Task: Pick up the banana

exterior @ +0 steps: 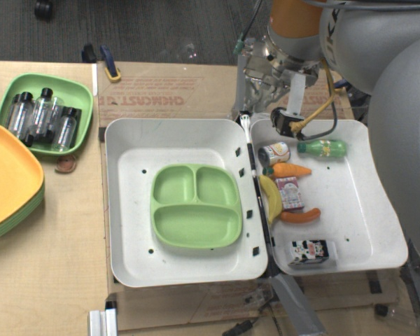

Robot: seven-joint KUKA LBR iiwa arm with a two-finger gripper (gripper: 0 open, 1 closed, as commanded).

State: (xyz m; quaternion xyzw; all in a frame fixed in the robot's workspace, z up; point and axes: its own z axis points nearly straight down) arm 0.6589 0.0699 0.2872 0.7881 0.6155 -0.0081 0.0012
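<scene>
The jaws [255, 110] hang over the far edge of the table [49, 285], just above the seam where the two white bins meet, at the end of the grey arm [378, 40] with its orange band [297, 9]. Whether they stand open or closed cannot be told from this slant; nothing shows between them.

The banana [270, 197] lies nearer the camera than the jaws, in the right bin [364, 222], pressed along that bin's left wall and curving toward the front. Just right of it sits a small pink carton [289, 192], touching or nearly touching it. Between the jaws and the banana rest a small white can [274, 152] and a carrot [292, 170]; a green bottle [323, 147] lies on its side off to the right of the jaws. Beyond the banana, toward the front, are a second orange piece [300, 215] and a black-and-white carton [309, 250].

To the left of the jaws and forward, the left bin [126, 250] holds a green divided plate [196, 207]. Far to the left on the table stand a green tray of dark bottles [45, 114] and a stack of orange plates [10, 184].
</scene>
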